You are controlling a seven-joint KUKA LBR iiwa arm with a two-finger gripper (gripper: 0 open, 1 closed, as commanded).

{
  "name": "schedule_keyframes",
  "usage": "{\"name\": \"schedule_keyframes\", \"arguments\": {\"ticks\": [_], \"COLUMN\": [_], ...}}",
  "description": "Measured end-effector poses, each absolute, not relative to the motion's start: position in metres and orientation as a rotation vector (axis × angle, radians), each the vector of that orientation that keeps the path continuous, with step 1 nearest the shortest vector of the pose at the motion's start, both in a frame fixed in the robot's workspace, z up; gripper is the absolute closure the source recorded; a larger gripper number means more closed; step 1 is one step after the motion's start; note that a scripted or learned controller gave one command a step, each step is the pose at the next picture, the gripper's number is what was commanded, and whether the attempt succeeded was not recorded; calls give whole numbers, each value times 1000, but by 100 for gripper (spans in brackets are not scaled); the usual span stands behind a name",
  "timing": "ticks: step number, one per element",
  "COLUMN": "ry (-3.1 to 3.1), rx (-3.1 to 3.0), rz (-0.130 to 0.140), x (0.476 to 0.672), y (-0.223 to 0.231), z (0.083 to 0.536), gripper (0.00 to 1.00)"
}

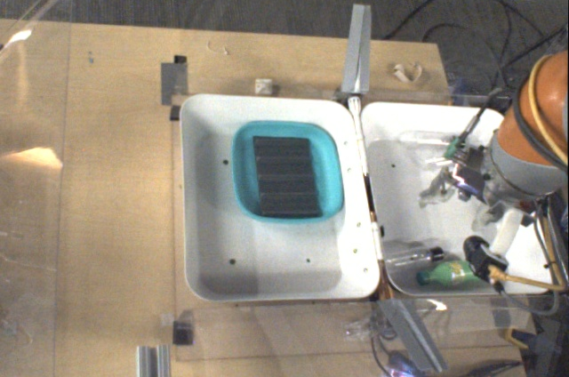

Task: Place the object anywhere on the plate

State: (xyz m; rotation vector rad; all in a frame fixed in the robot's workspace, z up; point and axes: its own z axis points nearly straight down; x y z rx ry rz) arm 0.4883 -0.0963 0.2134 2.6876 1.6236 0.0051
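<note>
A teal plate (331, 180) with rounded corners sits in the left bin (267, 273), toward its back. On the plate lies a dark ridged rectangular block (284, 177). My gripper (442, 182) hangs over the middle of the right bin (396, 157), well right of the plate. A green bottle-like object (447, 275) lies on its side at the right bin's front wall, below the gripper. Just left of it lies a clear tube with a dark tip (416, 257).
A grey post (358, 51) stands behind the seam between the two bins. The arm with its orange band (542, 113) covers the right bin's right side. Cables trail over the floor at the back right.
</note>
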Motion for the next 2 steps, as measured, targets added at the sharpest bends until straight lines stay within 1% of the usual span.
{"name": "schedule_keyframes", "arguments": {"ticks": [2], "ry": [1624], "rx": [2688], "rz": [5], "x": [488], "y": [-96], "z": [213], "gripper": [0]}}
